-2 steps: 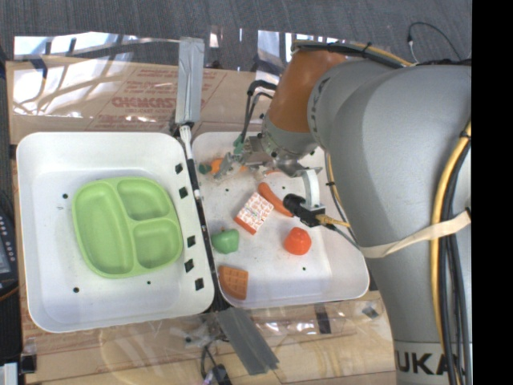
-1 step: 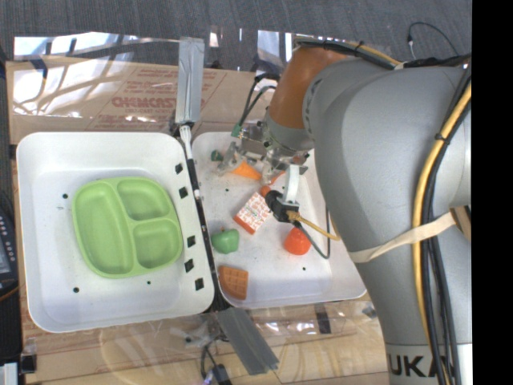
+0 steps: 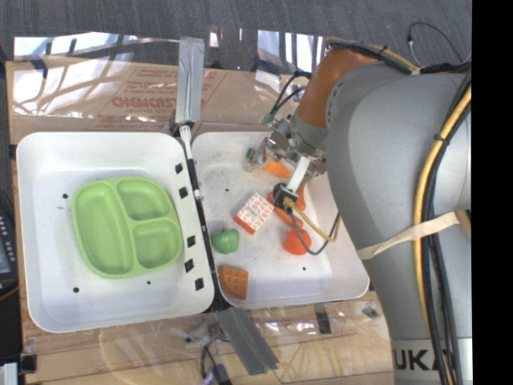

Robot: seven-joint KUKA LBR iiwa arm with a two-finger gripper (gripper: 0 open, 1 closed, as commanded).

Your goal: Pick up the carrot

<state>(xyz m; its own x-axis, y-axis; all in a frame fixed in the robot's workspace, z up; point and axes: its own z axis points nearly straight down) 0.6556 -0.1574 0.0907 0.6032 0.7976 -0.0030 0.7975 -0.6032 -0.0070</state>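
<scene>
One carrot [image 3: 295, 237], one waffle [image 3: 233, 280], one box [image 3: 253, 212], one green plate [image 3: 96, 219].

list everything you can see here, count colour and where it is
left bin: one, white, bench
right bin: one, white, beside it
divided plate: one, light green, left bin
carrot: one, orange, right bin, near the arm's side
orange piece: one, right bin, far end by the gripper, kind unclear
small box: one, red and white, middle of right bin
green toy: one, right bin, by the divider
waffle: one, orange-brown, right bin, near corner
arm: one, grey, orange band
gripper: one, over right bin's far end
</scene>
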